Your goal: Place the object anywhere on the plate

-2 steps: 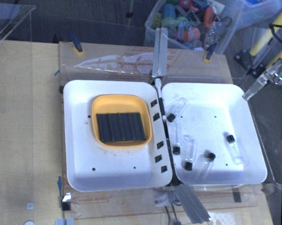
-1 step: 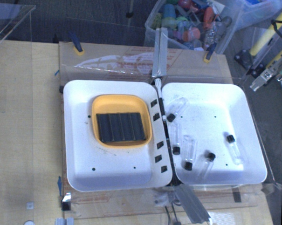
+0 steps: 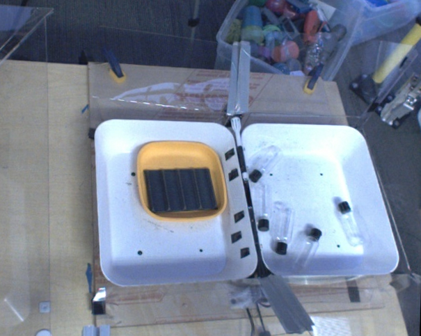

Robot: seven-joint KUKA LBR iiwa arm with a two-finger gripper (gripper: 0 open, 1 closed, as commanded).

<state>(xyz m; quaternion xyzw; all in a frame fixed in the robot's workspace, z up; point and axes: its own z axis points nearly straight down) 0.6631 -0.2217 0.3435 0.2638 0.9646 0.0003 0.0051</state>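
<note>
A yellow, rounded-square plate [image 3: 149, 158] lies in the left white bin [image 3: 117, 229], a little above its middle. A dark grey ribbed slab [image 3: 180, 190] rests flat on the plate and covers most of its floor. In the right white bin [image 3: 368, 157] lie several clear vials with black caps: one at the right [image 3: 347, 218], one near the front [image 3: 310, 239], another beside it [image 3: 282, 229], and one at the upper left [image 3: 261, 161].
A metal divider with black clips [image 3: 237, 193] runs between the two bins. Behind the bins stands a clear tub of colourful toys [image 3: 286, 28]. Blue clamps [image 3: 116, 70] hold the board's back edge. Bare wooden bench [image 3: 35, 191] spreads to the left.
</note>
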